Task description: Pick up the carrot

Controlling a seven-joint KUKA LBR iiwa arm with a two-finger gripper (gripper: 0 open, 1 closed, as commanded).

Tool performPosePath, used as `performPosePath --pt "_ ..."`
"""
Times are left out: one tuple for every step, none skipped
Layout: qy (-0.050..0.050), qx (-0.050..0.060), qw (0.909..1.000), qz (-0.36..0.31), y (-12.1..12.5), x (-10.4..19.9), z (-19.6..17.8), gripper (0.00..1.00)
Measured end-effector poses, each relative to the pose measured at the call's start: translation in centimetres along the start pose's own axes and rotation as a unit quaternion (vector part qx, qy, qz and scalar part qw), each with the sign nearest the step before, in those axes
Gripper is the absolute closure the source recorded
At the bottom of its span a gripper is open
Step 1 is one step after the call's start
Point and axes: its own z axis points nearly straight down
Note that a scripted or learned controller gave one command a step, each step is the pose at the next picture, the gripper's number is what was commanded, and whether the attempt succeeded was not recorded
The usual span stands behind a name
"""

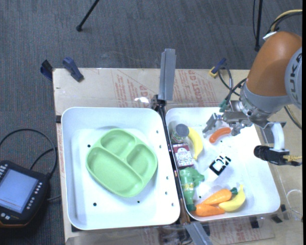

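Right bin (262, 160); carrot (218, 196) (tip up-right)

carrot (218, 196) orange | plate (121, 162) pale green | bins (71, 152) white | banana (196, 142) yellow | sausage (220, 134) orange-red | arm band (274, 59) orange

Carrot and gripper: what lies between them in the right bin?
In the camera view, a black-and-white block lies between the gripper and the carrot.

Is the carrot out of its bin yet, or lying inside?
Lying inside. The carrot rests at the right bin's near edge beside a banana, apart from the tool.
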Motion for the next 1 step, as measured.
performPosePath --pt "0.0 0.0 0.9994 -0.034 -5.41 -2.36 5.75 0.0"
